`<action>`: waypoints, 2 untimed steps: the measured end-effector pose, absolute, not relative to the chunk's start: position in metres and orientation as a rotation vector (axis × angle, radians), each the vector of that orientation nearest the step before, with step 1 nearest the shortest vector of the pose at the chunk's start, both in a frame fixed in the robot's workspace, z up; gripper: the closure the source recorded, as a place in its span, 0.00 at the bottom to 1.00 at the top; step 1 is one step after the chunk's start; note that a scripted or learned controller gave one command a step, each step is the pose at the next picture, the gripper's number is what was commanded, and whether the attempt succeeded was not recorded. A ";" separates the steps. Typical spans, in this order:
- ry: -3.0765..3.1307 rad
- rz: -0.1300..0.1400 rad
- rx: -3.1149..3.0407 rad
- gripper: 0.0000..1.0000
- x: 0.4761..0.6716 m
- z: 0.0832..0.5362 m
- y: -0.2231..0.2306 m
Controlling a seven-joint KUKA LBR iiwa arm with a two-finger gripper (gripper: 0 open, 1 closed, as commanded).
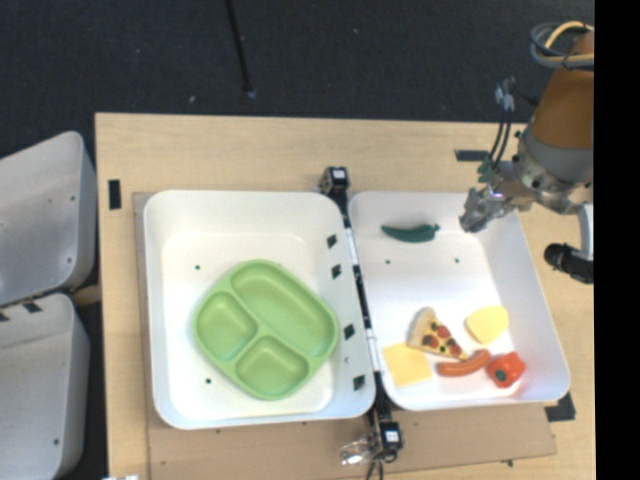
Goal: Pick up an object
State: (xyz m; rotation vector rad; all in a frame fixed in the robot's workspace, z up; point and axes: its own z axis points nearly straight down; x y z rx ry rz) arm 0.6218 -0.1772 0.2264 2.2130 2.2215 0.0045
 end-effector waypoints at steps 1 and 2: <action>2.228 -0.001 2.216 1.00 0.618 0.220 -0.126; 2.229 0.001 2.216 1.00 0.617 0.226 -0.075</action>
